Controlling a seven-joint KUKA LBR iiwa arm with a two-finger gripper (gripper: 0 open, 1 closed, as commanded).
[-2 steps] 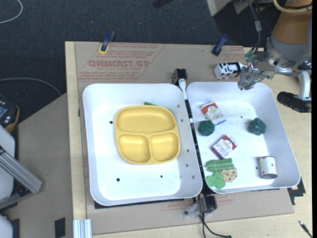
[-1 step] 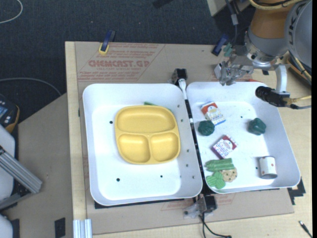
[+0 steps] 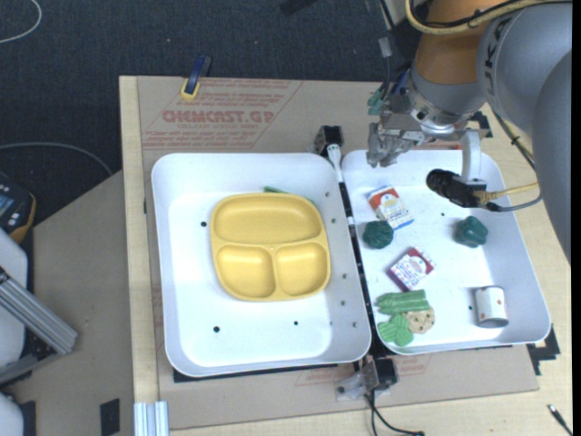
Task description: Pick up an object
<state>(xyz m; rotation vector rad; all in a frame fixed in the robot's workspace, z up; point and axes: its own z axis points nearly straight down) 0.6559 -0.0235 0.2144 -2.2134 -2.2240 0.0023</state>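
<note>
Camera view: yellow tray (image 3: 270, 244) fills left bin (image 3: 182, 271). Right of the tray lie carton (image 3: 389, 206), green ball (image 3: 378, 235), packet (image 3: 409, 268) and can (image 3: 490, 305). Gripper (image 3: 388, 155) hovers above the carton, nothing held; finger gap: cannot tell. Risk: descent clips the bin divider or nudges the carton aside.

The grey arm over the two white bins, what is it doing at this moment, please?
The grey arm with the orange band holds its tool over the far end of the right white bin, near the small red and white carton. Nothing shows between its fingers. Two dark green lumps, a maroon packet and a silver cylinder lie untouched there. The left white bin holds a yellow divided plastic tray.
</note>
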